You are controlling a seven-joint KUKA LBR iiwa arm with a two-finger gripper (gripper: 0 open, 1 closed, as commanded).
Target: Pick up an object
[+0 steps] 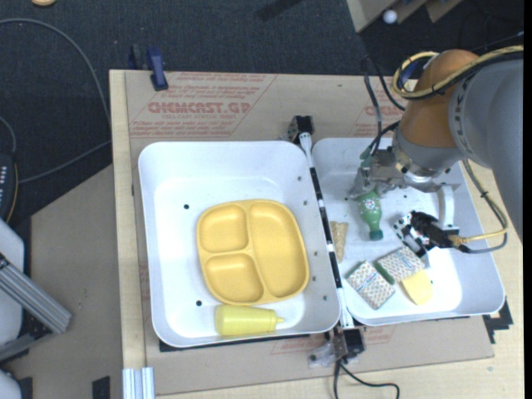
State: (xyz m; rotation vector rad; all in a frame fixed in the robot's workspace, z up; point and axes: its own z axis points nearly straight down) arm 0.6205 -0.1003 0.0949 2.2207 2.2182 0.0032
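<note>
The green bottle point(371, 216) lies in the right bin point(470, 266), in its upper left part, a little right of the wall shared with the left bin point(166, 223). The gripper point(368, 193) stands right over the bottle's upper end, and from this angle it cannot be told whether it is open, closed or gripping the bottle.

There is bare white floor to the bottle's left as far as the shared wall, and more above the gripper toward the bin's upper rim. A small beige cone point(339, 238) lies lower left of the bottle, close to that wall. Below it, toward the lower rim, two patterned packets point(371, 283) point(401, 264) lie side by side, with a yellow wedge point(418, 289) just beside the right one. None of them touches the bottle.

In the left bin, well apart, sit a yellow divided plate point(252, 250) and, below it, a yellow squeeze bottle point(245, 319).

The green bottle's long axis runs nearly top to bottom of the frame, its lower end leaning slightly right. Which end is the cap cannot be made out.
</note>
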